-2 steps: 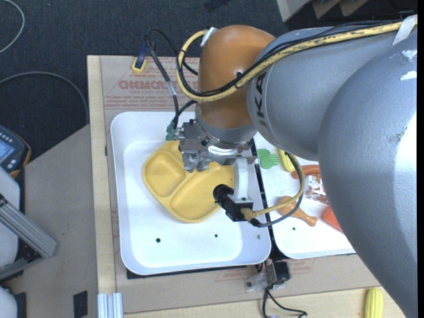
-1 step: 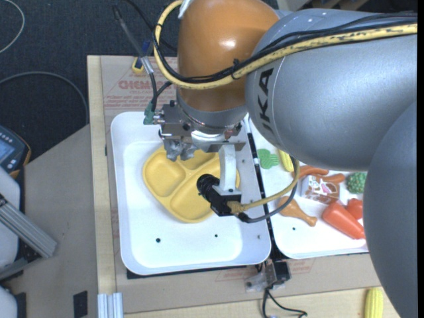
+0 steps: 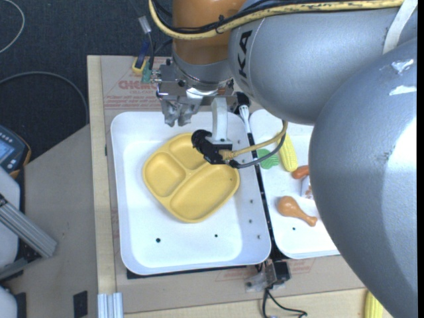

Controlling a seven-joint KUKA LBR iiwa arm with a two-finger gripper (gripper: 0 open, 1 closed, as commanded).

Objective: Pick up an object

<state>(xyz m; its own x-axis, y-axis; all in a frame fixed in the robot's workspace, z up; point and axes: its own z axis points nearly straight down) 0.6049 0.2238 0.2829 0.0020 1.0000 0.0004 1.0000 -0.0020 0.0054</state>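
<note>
From my station I see the gripper [image 3: 179, 114] hanging over the far edge of the left bin [image 3: 132, 197], at about twelve o'clock from the yellow divided plate [image 3: 189, 181]; it has nothing in its grasp. The plate lies in the middle of that bin. At three o'clock, the right bin [image 3: 298, 240] holds a toy drumstick [image 3: 296, 210] and a corn cob [image 3: 289, 152].

It was a robotics lab: a grey industrial arm [image 3: 318, 52] trailing yellow cables [image 3: 265, 8] reached over two white bins [image 3: 132, 197] on a plywood bench [image 3: 106, 177], with loose wires [image 3: 40, 78] on dark carpet at the left.
</note>
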